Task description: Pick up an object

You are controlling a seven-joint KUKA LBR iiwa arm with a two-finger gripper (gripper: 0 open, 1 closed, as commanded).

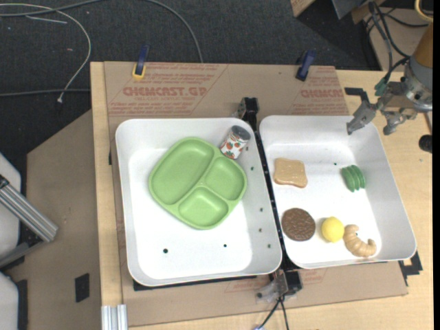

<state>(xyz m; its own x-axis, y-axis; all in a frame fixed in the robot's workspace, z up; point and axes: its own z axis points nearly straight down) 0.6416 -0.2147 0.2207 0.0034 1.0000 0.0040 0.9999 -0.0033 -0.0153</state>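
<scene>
My gripper [375, 119] hangs over the far right corner of the right bin [313, 130], open, with nothing between its fingers. Below it in that bin lie a green ridged piece [354, 177], a slice of toast [289, 173], a brown round cookie [298, 223], a yellow lemon [332, 229] and a tan croissant [359, 241]. All of them lie apart from the gripper; the green piece is the closest. In the left bin [137, 246] a small printed can [234, 142] lies at the far edge of a green divided plate [198, 182].
Both bins sit on a cardboard sheet [110, 108] held by blue clamps [141, 60] at the back. A black clip [248, 107] sits between the bins at the far side. Cables cross the dark floor behind.
</scene>
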